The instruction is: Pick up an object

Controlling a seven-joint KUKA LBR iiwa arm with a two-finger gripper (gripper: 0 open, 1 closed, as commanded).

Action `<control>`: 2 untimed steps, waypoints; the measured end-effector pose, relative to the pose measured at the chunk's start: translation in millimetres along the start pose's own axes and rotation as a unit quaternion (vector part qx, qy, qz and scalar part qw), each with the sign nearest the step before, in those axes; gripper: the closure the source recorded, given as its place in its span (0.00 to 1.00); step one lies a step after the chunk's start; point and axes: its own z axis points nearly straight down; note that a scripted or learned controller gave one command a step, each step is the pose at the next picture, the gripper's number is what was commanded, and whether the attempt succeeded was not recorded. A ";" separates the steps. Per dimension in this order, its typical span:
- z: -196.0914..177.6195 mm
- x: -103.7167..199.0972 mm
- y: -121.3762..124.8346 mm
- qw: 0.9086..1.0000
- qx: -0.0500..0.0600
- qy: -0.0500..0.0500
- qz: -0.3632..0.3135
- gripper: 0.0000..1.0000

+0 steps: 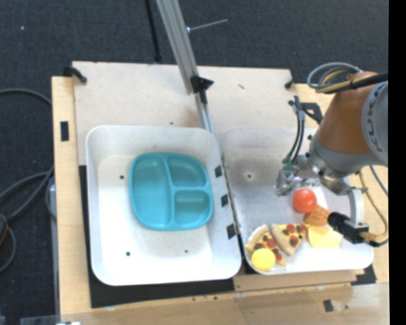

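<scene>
red tomato [304, 200] just beside gripper [289, 181], in right bin [257, 175]

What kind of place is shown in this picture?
Probably a robotics lab test bench: two white bins on a wooden board, toy food such as a pizza slice, and a blue divided plate, with cables on dark carpet.

A: Which parts of the arm [348, 124] are cut off?

B: The right edge of the view truncates the arm; its base lies outside the frame.

A: Is the state of the jaws readable?

B: No. The wrist body covers the gripper [289, 181], so the finger gap cannot be resolved.

A: Any occluded items?

B: The arm covers the far right corner of the right bin [257, 154]. The orange piece [317, 216] beside the red ball [304, 200] is too small to identify.
</scene>
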 end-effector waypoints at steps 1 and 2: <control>-47.8 -1.5 2.6 1.000 0.000 0.000 0.000 1.00; -61.8 49.2 21.0 1.000 0.002 0.002 -0.002 1.00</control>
